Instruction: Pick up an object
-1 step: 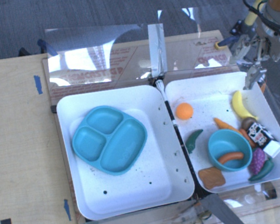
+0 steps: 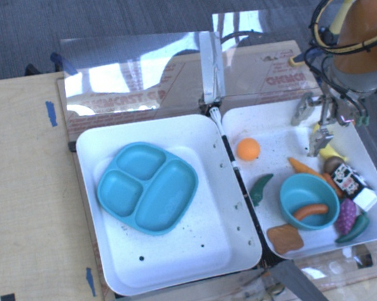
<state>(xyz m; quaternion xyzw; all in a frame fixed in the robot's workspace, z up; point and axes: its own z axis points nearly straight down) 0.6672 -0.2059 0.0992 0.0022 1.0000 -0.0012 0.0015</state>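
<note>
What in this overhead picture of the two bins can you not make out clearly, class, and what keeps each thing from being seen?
1. Gripper, camera view: the fingers are small and lost among cables, so their state is unreadable.
2. Dark green item, camera view: partly hidden behind the blue bowl and a purple piece.
3. Small printed box, camera view: its label is too small to read.
4. Arm, camera view: cut off by the top and right edges.

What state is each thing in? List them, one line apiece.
divided plate: upright in the left bin, nothing on it.
blue bowl: upright in the right bin, a sausage inside.
orange ball: loose on the bin floor, apart from the rest.
carrot: lying against the bowl's rim.
gripper: over the right bin's far corner, nothing seen between its fingers.
</note>
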